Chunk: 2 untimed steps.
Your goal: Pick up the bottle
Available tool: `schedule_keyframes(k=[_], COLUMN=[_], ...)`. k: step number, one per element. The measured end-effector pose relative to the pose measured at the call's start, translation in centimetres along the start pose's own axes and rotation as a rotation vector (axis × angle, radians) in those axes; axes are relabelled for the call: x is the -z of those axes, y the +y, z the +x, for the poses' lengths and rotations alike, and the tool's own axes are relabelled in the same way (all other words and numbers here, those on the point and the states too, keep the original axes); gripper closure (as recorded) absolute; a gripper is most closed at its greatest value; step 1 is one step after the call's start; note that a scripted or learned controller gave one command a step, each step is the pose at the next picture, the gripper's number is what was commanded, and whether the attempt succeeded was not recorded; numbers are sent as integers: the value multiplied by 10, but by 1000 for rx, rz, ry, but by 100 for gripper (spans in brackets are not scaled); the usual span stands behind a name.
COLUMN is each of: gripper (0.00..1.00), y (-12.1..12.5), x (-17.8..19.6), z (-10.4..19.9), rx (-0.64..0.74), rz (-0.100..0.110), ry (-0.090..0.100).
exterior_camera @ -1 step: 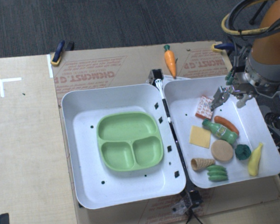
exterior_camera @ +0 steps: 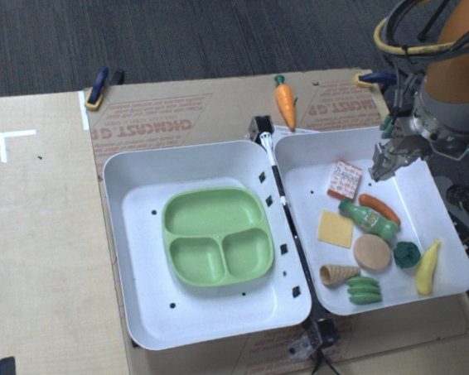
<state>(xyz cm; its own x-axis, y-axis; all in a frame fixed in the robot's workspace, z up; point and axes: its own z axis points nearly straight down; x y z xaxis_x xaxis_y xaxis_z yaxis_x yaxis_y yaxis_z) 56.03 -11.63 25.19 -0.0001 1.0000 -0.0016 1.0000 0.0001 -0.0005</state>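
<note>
Tan surface [exterior_camera: 43,269] carries two shallow white bins side by side, w/ brown cardboard [exterior_camera: 152,120] under them, printed in red.

Nearest the camera: black clamp [exterior_camera: 317,336] at the front edge btwn the bins. In the right bin [exterior_camera: 444,281], front row: green pea pod [exterior_camera: 363,289], ice-cream cone [exterior_camera: 339,275] just behind it, yellow banana [exterior_camera: 427,268] leaning on the front-right wall. Next row back: round tan bun [exterior_camera: 372,253], dark teal lump [exterior_camera: 406,253] beside it, yellow cheese slice [exterior_camera: 335,229] to the left.

The bottle [exterior_camera: 368,217] is green, lies on its side mid-bin, slanted, neck toward upper left. Touches the bun's top edge; an orange sausage [exterior_camera: 379,207] lies right alongside its far side. Red-and-white packet [exterior_camera: 344,180] sits further back, near the bottle's neck.

Left bin [exterior_camera: 131,235] holds a green three-part plate [exterior_camera: 218,236], roughly centred.

Tool [exterior_camera: 385,165] hangs over the right bin's far-right part, behind and to the right of the bottle, apart from it. Can't tell if it's open or closed at this res; nothing visibly btwn the tips. Grey arm w/ orange band [exterior_camera: 456,76] comes in from the right, black & yellow cables [exterior_camera: 417,26] looped above.

Far side: toy carrot [exterior_camera: 284,102] on the cardboard just past the bins' junction, blue-yellow clip [exterior_camera: 97,90] at the cardboard's far-left corner, another [exterior_camera: 373,80] at far right. Dark carpet [exterior_camera: 159,24] beyond.
</note>
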Motion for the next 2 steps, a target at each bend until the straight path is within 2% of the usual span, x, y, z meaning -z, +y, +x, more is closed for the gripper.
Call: schedule_keyframes(k=[1, 2], gripper=[100, 100], y=[-56, -83], x=[6, 9], z=[-63, -106], rx=[48, -179], rz=[0, 1], ry=[1, 1])
